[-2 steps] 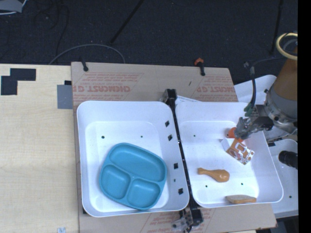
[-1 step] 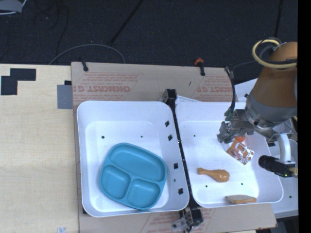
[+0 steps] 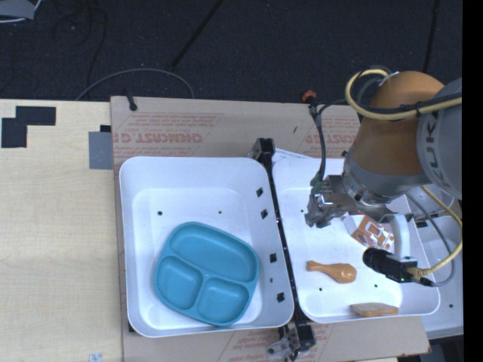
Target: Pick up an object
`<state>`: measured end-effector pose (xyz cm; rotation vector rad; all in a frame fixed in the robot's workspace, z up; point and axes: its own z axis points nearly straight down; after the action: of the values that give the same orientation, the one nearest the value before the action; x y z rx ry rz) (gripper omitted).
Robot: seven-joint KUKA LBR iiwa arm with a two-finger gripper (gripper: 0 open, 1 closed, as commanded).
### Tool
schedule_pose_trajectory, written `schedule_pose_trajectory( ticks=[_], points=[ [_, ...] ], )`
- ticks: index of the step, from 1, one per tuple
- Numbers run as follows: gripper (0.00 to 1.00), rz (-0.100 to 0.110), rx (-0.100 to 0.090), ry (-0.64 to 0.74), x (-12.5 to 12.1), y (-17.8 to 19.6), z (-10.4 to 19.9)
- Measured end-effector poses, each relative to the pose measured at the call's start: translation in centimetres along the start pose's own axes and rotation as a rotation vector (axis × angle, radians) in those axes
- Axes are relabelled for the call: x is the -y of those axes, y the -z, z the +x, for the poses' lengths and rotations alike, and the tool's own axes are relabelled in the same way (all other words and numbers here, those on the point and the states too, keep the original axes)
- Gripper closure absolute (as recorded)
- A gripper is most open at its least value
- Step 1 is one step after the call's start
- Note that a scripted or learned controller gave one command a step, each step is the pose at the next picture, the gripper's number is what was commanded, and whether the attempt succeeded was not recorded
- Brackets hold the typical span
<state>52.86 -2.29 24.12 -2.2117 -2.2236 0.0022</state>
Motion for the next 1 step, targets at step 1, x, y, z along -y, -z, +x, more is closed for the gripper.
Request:
schedule_pose_trajectory(
  ticks=[1],
  points=[
    [1.00,-0.001,0.000,0.000,0.53,0.43,5.56]
  ],
)
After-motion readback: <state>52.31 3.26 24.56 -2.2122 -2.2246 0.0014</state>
